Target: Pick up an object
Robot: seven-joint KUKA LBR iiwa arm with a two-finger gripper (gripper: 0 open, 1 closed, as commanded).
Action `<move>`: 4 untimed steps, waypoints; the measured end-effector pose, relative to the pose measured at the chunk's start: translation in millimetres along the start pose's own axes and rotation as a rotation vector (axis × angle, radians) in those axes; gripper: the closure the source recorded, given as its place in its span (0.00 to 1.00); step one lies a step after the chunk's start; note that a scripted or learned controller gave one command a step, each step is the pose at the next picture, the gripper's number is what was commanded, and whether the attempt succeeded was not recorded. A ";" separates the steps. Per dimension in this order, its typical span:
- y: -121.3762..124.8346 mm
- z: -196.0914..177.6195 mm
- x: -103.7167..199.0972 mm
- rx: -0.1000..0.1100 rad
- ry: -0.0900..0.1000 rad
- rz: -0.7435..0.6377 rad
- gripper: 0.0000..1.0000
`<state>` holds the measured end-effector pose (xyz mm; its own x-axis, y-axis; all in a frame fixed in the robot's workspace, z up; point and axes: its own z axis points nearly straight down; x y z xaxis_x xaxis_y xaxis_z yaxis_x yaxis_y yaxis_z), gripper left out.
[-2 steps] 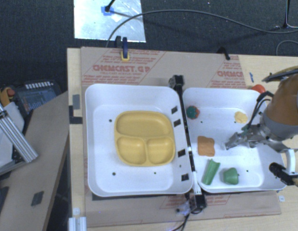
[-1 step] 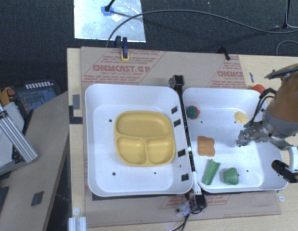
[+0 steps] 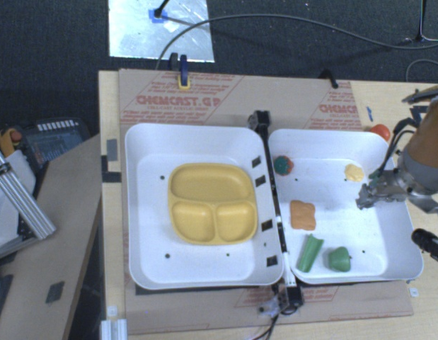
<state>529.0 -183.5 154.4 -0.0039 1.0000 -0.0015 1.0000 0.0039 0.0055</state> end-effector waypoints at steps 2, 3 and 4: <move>10.1 -84.9 -0.4 0.000 0.000 -0.002 1.00; -1.9 -85.7 58.2 0.004 0.003 -0.005 1.00; -2.8 -89.0 103.4 0.004 0.003 -0.006 1.00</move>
<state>525.3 -80.0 243.1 -0.0097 1.0000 0.0018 1.0000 0.0097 0.0018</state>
